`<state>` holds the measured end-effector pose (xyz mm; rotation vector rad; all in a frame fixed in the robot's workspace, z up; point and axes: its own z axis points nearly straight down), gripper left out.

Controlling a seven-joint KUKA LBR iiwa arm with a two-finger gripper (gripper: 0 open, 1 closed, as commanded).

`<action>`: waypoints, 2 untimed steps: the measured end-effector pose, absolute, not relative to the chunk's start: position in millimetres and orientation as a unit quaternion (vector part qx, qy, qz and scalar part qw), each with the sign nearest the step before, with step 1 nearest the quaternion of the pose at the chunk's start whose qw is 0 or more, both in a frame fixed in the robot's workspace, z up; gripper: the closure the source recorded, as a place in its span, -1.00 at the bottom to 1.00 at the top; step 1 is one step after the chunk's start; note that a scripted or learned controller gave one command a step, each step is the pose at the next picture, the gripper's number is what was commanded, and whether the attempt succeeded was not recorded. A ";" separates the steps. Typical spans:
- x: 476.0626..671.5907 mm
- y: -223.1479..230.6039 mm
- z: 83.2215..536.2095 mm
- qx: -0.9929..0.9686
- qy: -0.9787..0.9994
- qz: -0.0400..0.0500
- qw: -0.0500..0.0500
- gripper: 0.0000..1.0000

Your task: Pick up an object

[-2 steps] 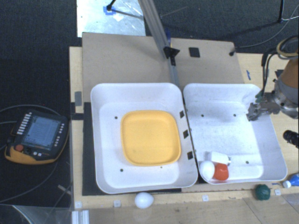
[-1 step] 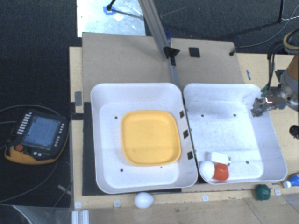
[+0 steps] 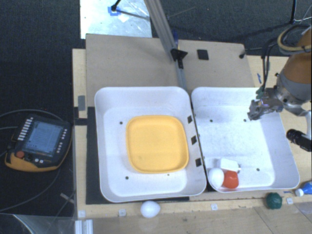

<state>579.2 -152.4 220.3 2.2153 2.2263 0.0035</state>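
A yellow square plate (image 3: 157,143) lies in the middle of the left bin (image 3: 112,106). In the right bin (image 3: 234,130), at its front left corner, sit a white egg-shaped object (image 3: 215,176), a red-orange object (image 3: 230,179) and a small white block (image 3: 229,165), all close together. My gripper (image 3: 255,111) hangs over the right bin's far right part, well away from those objects. I see nothing between its fingers.
A white egg (image 3: 150,209) lies on the bench in front of the left bin. A dark green ball (image 3: 273,200) sits at the front right, outside the bins. A teach pendant (image 3: 38,145) rests on the floor at left. A slanted metal pole (image 3: 163,23) rises behind the bins.
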 end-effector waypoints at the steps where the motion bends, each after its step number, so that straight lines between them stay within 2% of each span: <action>1: 573.8 -98.6 226.0 0.705 0.709 0.001 0.000 1.00; 2: 577.2 -46.2 237.0 0.706 0.709 0.001 0.000 1.00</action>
